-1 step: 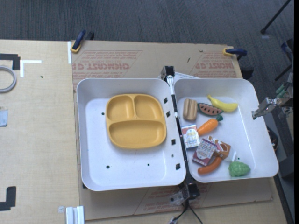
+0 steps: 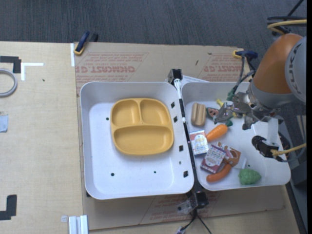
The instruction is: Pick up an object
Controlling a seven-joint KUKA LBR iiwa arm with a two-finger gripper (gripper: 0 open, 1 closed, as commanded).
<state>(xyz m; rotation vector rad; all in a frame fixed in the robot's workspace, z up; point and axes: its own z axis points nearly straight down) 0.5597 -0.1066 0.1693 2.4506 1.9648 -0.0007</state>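
The arm [image 2: 280, 67] runs off the right edge and hides part of the right bin [image 2: 273, 179]; small objects beneath it are indistinct.

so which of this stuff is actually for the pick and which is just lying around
For the pick:
gripper
carrot
bread roll
sausage
green toy
snack packet
small carton

Lying about:
yellow divided plate
blue clamp
cardboard sheet

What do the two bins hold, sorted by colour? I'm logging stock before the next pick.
Yellow: 1, divided plate
Orange: 2, carrot, sausage
Tan: 1, bread roll
Green: 1, leafy piece
Printed packets: 2
Total: 7
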